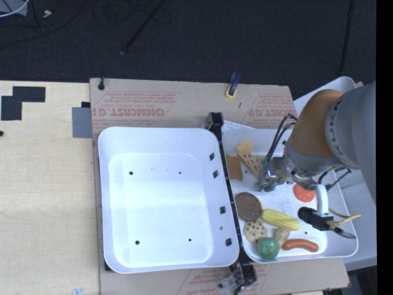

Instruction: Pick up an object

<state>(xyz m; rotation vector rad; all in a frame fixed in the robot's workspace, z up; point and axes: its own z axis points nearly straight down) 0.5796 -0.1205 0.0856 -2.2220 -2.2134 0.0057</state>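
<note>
**binwatcher:** Anyone make out what the claw's up to? I'm taking bearings off the corn cob (280,219), the bumpy yellow one lying across the right bin (334,238).

**kuka_fan:** The gripper (266,180) is up-view of the cob, low over the white bin floor. It's shiny metal on the end of the grey arm (356,128) with the orange band. Honestly can't tell if it's released or clenched, too small and glinty.

**binwatcher:** And the stuff to pick?

**kuka_fan:** All toy food around that cob. A flat brown round patty (249,206) sits at the cob's left end, looks like touching. A tan dotted cookie (254,230) is just below that end. A smooth green ball (267,248) is below the cob, and a glossy red sausage (299,246) is below-right. A red-orange tomato slice (303,193) is up-right of the cob. Further up, past the gripper, are a waffle-patterned wedge (250,161), a brown block (233,166) and a small yellow round piece (245,147). The other smooth white bin (110,165) is well left of the cob.
</note>
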